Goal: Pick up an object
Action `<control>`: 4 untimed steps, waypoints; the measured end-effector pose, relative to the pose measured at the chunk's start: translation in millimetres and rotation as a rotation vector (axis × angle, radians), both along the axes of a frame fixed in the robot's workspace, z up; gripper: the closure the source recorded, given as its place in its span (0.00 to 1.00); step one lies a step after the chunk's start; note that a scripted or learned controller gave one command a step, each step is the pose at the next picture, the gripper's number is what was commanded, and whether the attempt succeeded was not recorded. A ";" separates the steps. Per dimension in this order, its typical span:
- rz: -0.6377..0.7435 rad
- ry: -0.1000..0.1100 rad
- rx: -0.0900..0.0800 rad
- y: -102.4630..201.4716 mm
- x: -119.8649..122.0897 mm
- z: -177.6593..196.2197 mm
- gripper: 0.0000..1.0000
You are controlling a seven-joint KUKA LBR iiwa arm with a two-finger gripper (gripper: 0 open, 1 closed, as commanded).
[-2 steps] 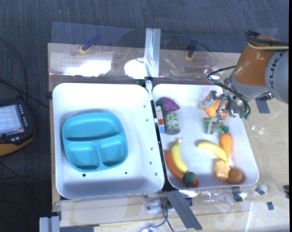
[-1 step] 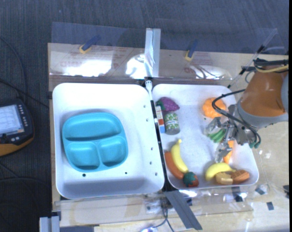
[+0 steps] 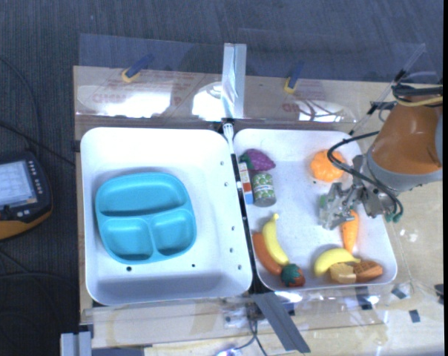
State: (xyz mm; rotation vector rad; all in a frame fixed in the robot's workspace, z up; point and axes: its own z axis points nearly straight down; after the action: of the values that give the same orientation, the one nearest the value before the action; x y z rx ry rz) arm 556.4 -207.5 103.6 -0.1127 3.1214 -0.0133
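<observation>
I am seeing the gripper (image 3: pixel 335 208), fingers' state unclear to me, hanging just left of the upright-lying carrot (image 3: pixel 349 232).

A single camera hangs above the bench and looks down at a slant, far enough back to take in both white bins. The left bin (image 3: pixel 209 143) sits near the frame's centre, the right bin (image 3: pixel 298 143) just beside it. Dark floor surrounds the bench, and the arm (image 3: pixel 409 143) enters from the right of the bins.
</observation>
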 end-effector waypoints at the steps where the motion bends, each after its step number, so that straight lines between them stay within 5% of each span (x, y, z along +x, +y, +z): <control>1: 0.073 -0.005 0.001 -14.4 -44.3 -9.8 1.00; 2: 0.074 -0.003 0.001 -14.9 -45.1 -11.5 0.00; 3: 0.075 -0.004 -0.001 -14.1 -43.5 0.0 1.00; 4: -0.207 0.005 0.008 -15.0 57.6 -12.1 1.00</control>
State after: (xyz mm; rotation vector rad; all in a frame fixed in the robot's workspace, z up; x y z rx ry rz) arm 614.0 -222.6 91.5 0.2109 3.1218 -0.0040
